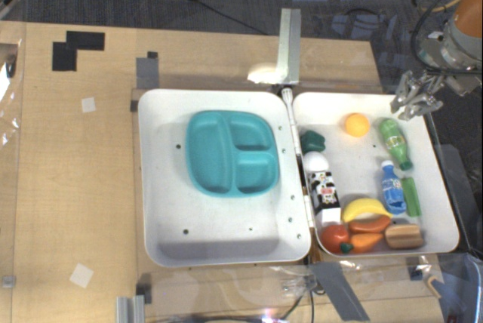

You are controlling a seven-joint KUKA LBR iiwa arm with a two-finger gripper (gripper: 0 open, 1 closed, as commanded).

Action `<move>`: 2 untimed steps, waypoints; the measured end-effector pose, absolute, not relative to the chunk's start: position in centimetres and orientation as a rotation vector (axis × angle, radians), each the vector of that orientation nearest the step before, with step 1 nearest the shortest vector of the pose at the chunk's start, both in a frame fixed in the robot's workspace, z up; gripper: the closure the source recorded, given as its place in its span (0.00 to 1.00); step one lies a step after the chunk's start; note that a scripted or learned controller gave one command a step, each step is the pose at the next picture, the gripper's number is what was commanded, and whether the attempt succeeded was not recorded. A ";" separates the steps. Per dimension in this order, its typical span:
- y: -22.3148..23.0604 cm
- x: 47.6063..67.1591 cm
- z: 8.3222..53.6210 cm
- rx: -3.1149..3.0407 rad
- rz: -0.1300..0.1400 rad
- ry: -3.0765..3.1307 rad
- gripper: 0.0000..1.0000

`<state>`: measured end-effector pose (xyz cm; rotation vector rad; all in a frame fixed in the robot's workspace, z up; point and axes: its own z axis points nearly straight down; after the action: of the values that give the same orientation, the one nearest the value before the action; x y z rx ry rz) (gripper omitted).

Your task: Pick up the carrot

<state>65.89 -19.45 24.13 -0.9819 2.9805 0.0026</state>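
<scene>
The carrot is a small orange piece lying in the near corner of the right bin. It is wedged between a red tomato and a brown bread loaf, under a reddish piece and a banana. My gripper hangs over the far right corner of that bin, well away from the carrot and just beyond a green bottle. Nothing shows in it.
The right bin also holds an orange, a dark green pepper, a white ball, a cow-print carton, a blue bottle and a green stick. A teal divided plate lies in the left bin.
</scene>
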 end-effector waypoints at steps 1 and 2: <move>-20.4 64.5 13.1 -1.126 0.007 2.933 1.00; -20.4 66.7 42.4 -1.413 -0.024 2.782 1.00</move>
<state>66.66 -20.43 42.44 -1.4129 2.7825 -0.0241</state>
